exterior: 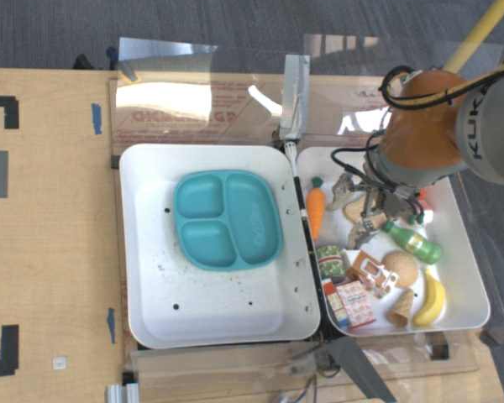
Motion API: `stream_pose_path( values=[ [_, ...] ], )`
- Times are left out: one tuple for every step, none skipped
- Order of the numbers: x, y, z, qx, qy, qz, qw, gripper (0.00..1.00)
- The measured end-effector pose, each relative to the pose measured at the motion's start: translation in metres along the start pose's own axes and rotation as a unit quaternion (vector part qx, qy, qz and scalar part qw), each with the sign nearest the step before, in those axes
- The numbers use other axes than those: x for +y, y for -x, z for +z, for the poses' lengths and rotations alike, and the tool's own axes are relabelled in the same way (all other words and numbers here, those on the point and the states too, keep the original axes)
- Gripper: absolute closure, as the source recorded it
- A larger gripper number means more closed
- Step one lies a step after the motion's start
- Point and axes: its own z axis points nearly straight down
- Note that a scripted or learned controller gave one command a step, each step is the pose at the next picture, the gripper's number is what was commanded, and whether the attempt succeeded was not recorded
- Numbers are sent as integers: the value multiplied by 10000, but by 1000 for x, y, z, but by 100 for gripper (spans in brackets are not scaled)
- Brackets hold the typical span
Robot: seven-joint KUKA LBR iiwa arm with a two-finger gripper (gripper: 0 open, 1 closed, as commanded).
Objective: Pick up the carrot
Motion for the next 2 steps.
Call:
stream_pose_path(
  values=[
    [2, 11, 0, -6, -5, 1881, 9821, 0],
    [-2, 26, 1, -5, -9, 2542, 9672, 0]
  ],
)
